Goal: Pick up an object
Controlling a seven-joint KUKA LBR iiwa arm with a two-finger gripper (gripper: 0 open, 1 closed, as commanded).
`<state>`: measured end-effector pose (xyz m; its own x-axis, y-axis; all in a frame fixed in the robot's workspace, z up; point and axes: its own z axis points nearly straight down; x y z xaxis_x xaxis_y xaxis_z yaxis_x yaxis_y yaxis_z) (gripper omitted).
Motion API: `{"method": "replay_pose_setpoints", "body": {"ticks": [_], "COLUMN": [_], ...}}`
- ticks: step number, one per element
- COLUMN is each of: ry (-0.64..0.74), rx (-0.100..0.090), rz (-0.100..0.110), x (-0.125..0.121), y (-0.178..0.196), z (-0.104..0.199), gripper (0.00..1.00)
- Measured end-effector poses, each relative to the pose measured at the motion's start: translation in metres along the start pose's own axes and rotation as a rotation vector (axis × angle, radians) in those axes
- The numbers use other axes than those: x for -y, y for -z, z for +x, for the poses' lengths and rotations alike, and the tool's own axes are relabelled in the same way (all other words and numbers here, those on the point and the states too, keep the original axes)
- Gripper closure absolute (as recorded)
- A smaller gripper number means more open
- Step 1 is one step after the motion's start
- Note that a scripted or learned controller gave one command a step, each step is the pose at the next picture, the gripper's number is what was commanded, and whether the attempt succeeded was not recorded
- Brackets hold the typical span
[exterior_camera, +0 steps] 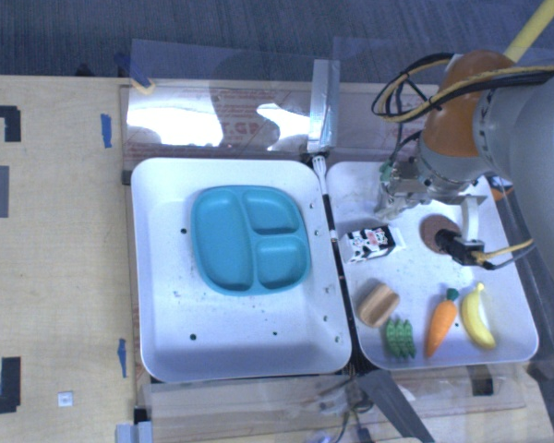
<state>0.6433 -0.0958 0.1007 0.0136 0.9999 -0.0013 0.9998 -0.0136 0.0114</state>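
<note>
The hand (399, 195) hung low over the right bin (512, 340), perhaps aiming for the black-and-white carton (370, 242) beside it; its grip state couldn't be told.

Right bin (517, 340), contents: black-and-white carton (370, 242) flat near its left wall; tan bread roll (378, 304) below it; green vegetable (400, 337); orange carrot (440, 324); yellow banana (479, 316); brown disc (435, 232).

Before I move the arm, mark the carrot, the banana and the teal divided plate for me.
carrot (440, 326), camera view, middle of the orange body.
banana (478, 318), camera view, middle of the yellow curve.
teal divided plate (221, 240), camera view, large left compartment.
</note>
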Motion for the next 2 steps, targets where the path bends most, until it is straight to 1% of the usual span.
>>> {"method": "replay_pose_setpoints", "body": {"ticks": [1,2], "ry": [-0.020,-0.022], "rx": [-0.001,-0.001], "rz": [-0.001,0.011], "x": [-0.0036,-0.0010], "y": [0.0907,0.0845], "z": [0.0147,0.0143], "gripper": [1.00,0.00]}}
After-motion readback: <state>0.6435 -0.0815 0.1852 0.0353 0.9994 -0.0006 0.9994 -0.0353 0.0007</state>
